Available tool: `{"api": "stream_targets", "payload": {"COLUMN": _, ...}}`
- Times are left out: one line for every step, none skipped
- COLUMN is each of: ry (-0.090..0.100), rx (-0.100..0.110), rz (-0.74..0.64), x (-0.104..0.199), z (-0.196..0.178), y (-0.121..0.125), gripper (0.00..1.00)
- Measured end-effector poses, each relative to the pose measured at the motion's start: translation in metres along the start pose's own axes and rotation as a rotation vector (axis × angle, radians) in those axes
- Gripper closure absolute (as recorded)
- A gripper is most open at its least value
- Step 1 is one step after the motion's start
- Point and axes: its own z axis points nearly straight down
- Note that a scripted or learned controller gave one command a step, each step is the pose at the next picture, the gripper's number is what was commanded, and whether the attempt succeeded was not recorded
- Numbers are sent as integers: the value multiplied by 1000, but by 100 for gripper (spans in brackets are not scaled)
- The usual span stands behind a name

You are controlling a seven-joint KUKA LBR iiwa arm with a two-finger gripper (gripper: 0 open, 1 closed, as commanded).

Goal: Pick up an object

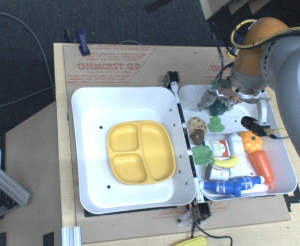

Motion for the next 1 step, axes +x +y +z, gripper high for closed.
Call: {"api": "stream_targets", "payload": {"ry": -3, "rx": -2, "rz": 0, "x": -1, "z": -11, "y": 0, "gripper": 100}}
